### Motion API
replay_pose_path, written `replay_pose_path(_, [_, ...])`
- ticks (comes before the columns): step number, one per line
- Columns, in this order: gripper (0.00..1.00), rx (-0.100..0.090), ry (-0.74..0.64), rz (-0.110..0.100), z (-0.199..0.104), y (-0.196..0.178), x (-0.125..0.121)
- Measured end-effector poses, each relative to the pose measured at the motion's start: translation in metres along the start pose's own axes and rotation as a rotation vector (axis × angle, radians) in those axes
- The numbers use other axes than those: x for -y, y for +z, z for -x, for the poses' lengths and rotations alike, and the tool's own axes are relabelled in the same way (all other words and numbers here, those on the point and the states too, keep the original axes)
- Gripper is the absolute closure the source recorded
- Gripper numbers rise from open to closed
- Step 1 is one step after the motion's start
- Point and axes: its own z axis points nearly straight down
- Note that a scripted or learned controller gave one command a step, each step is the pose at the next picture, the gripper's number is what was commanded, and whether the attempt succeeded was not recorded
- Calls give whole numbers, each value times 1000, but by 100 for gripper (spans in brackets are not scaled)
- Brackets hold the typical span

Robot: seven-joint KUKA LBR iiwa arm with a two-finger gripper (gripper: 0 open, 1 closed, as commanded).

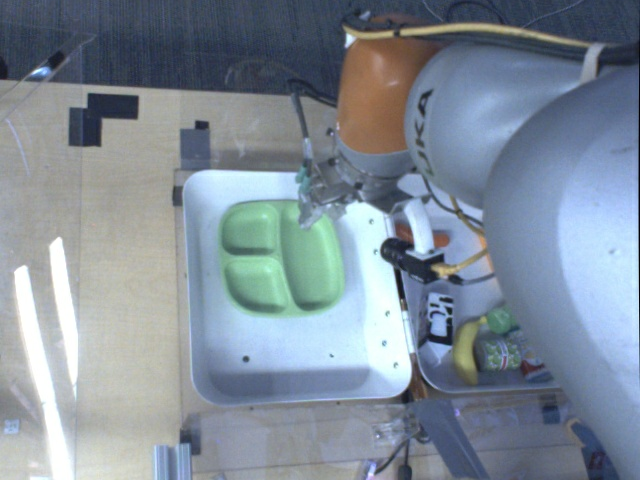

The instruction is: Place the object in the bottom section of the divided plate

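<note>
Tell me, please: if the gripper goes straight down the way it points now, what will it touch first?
Probably the green divided plate: the gripper hangs over its upper right rim, beside the large section. Depth is unclear from this slanted view.

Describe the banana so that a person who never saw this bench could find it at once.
Look at the right bin, partly under the grey arm. Near its front left corner lies the banana, a small curved fruit beside a green-capped bottle. It is the one yellow, crescent-shaped thing among its neighbours.
</note>
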Motion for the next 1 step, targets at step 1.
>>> replay_pose_path(1, [100,-1,-145,-1,-16,-4,10])
